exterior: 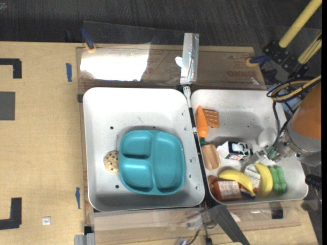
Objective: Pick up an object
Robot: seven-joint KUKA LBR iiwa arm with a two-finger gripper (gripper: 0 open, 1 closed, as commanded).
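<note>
Positions are given relative to the fingers [270,153], which sit low over the right part of the right bin [240,99]. Whether they are apart or together cannot be told; nothing shows between them.

1. Far left of the fingers: the left bin [94,131] on the bench [41,137]. It holds a speckled cookie [111,161], which touches the left edge of a teal divided plate [152,161].
2. Left of the fingers, against the right bin's left wall: a carrot [202,122] with an orange waffle [211,118] just beside it, both farther up the view than the fingers. A tan bun [210,156] lies below them, level with the fingers.
3. Below and left of the fingers: a red bottle [227,189], lying on its side at the bin's near wall.
4. Just left of the fingers: a black-and-white card [239,148].
5. Below the fingers: one banana [236,178] resting partly over the bottle, and a second banana [264,177] close under the fingers.
6. Below and slightly right: a green piece [278,180], touching the second banana.
7. Right of the fingers: the arm [306,131].

The objects available for picking all lie in the bins.
</note>
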